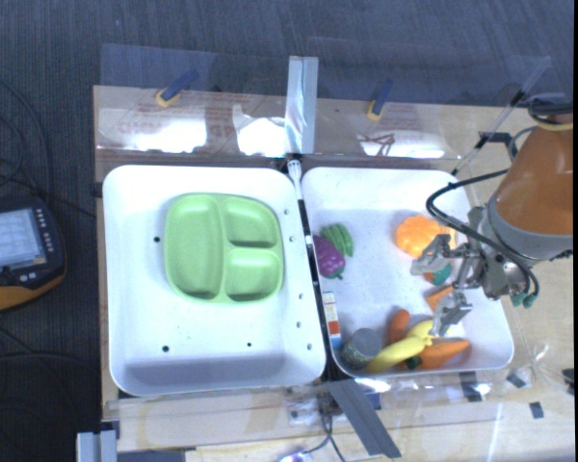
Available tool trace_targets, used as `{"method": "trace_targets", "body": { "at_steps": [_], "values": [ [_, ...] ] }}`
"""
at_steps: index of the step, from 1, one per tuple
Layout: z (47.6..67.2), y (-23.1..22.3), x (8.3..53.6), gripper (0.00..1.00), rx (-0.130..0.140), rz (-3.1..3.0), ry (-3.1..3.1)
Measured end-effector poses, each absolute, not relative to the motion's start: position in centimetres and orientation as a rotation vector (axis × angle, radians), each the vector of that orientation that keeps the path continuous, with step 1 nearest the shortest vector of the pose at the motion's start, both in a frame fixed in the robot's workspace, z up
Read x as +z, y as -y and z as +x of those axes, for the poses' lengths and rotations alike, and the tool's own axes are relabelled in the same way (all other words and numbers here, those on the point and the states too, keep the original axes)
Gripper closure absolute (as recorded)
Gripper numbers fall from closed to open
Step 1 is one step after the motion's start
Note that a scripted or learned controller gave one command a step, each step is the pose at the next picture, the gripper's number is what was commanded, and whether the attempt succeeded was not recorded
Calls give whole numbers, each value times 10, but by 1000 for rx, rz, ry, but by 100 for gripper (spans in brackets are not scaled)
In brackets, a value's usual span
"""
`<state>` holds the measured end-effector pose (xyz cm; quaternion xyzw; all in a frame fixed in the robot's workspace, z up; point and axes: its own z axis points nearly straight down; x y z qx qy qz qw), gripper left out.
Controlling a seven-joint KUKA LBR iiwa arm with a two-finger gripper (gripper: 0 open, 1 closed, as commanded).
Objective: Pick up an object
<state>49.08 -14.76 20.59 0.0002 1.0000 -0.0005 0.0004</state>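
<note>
1. A handheld screen unit (14, 248) is lying on the dark floor at the far 9 o'clock edge, well apart from the bench.
2. The left bin (135, 354) is holding a green divided tray (222, 246), which is sitting toward the bin's 12 o'clock half.
3. In the right bin (376, 200), a purple-and-green toy vegetable (330, 251) is lying just beside the dividing wall at the bin's 9 o'clock side.
4. Along the right bin's 6 o'clock wall a grey can (363, 343), a yellow banana (402, 349) and orange carrot pieces (439, 351) are crowding together, touching one another.
5. An orange fruit (419, 232) is resting near the bin's centre, toward 1 o'clock.
6. I am reaching in from 3 o'clock, my orange band (544, 181) above the wrist, my gripper (446, 282) hanging low over the bin between the orange fruit and the banana.
7. My fingers are standing spread, one near the fruit, one near the banana, pinching nothing that I can see.
</note>
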Motion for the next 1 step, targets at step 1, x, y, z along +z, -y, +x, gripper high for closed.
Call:
{"method": "trace_targets", "body": {
  "at_steps": [1],
  "values": [
    [559,176,92,0,-9,87,-3121]
  ]
}}
